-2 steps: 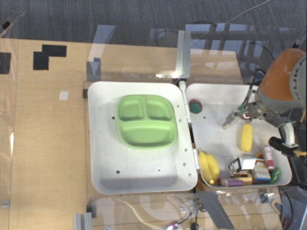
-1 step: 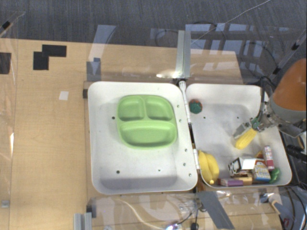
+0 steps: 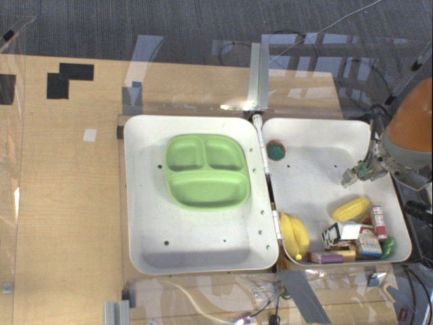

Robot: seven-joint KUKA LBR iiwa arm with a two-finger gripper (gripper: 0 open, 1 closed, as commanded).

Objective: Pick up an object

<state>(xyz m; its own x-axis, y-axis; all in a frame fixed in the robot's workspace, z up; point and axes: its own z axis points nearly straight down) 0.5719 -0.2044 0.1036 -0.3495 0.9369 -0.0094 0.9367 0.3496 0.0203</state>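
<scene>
Gripper (image 3: 356,174) is seen low over the right bin (image 3: 318,156), far of the yellow object (image 3: 351,209); nothing is gripped. Pincer state cannot be told. Pick not yet made.

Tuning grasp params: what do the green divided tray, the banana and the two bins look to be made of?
Green divided tray: looks like moulded plastic, matte, uniform colour, rounded compartment edges. Banana: probably plastic toy, smooth, even yellow; real fruit can't be ruled out. Left bin and right bin: white, smooth, faint sheen, likely plastic or coated sheet.

One fixed camera looks down at a slant over the worktop (image 3: 67,181), both white bins (image 3: 145,181) in frame.
</scene>
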